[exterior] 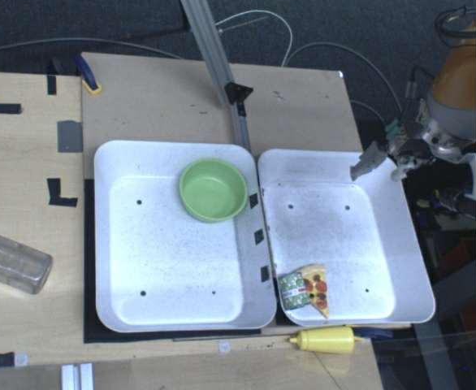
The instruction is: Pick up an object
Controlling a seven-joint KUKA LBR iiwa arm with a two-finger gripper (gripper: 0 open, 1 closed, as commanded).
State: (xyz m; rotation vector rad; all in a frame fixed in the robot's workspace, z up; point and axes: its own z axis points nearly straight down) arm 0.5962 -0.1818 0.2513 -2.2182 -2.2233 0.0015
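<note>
Jaws (380,162): upper right, over right bin (400,242) rim; state unclear.
Left bin (124,242): green bowl (214,189).
Right bin: snack packet (305,289), bottom-left corner.
Desk (140,96): yellow bottle (329,340), bottom edge.

clear plastic container (10,260) lying on bench, left of bins | yellow bottle (326,340) on its side just below right bin | blue-yellow clamp (88,75) at board's top-left corner
</note>
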